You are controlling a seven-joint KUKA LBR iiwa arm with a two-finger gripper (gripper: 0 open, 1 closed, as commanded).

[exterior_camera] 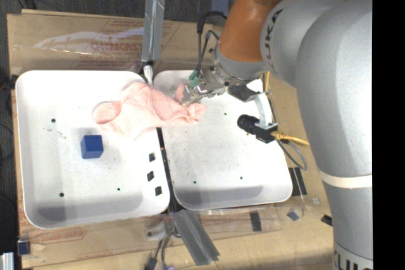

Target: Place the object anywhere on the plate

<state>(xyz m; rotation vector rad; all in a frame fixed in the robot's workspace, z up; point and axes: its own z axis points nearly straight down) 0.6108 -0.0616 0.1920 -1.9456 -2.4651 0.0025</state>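
Right then, nearest the camera sat the front rims of the two white bins, left bin (38, 199) and right bin (240, 196), side by side and touching along the middle seam. Two bins, counted; no dish-shaped plate could be picked out, so the target was presumably one of those shallow trays, and that was only a guess.

Moving back, one small blue cube (92, 146) sat alone on the floor of the left bin, toward its near-left part, well apart from everything else. One cube, nothing touching it.

Further back lay one pink cloth (149, 109), crumpled, draped across the seam with its bulk in the left bin and a tail spilling into the far-left corner of the right bin. Its long axis ran left to right.

At that right-hand tail came the gripper (196, 90), hanging off the single grey arm (329, 73) that reached in from the right. It was down at the cloth's right end, apparently touching the fabric. Whether it was spread or pinched could not be told; the fabric and wrist hardware blurred together.

So the relation that mattered: the cloth stretched away leftward from the tool, and the cube lay further left and nearer, a good way off from the gripper.
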